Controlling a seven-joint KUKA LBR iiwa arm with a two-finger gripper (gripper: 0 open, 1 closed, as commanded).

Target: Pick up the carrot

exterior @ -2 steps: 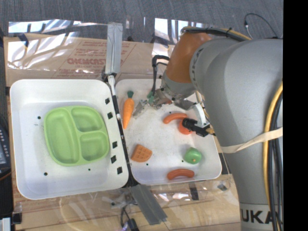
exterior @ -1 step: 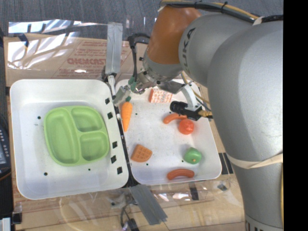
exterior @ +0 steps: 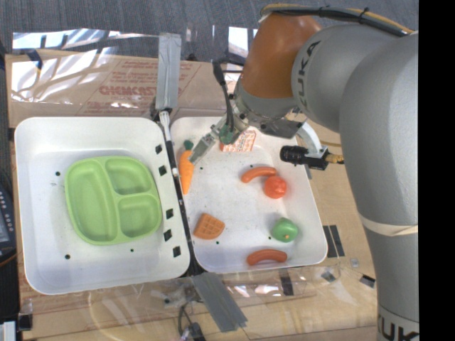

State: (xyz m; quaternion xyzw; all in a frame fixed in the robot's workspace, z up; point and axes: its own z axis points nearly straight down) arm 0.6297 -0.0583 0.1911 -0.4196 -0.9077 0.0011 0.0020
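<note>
- The carrot (exterior: 185,171) lies in the right bin (exterior: 307,206), hard against that bin's left wall, its green top toward the back and its orange tip pointing to the front
- The gripper (exterior: 202,148) hangs just above and to the right of the carrot's green end; one slim finger shows clearly, slanting down toward the carrot, but whether the claw stands wide or narrow cannot be told from this angle, and nothing is seen held in it
- The first risk, as a judgement: the carrot sits so close to the wall and the divider (exterior: 173,190) between the bins that a finger coming down on the left side may strike the rim instead of slipping beside the vegetable
- A second risk: closing on the tapered green end rather than the thick orange body could let the carrot squirt out or pivot away
- A third: a slanted approach may push the carrot along the wall rather than trap it
- The other things in the bin, the two sausages (exterior: 258,173), the tomato (exterior: 276,187), the green pepper (exterior: 285,229) and the waffle (exterior: 209,226), lie well apart from the carrot and seem unlikely to interfere
- The green plate (exterior: 114,199) rests in the left bin (exterior: 35,190), away from the work
</note>
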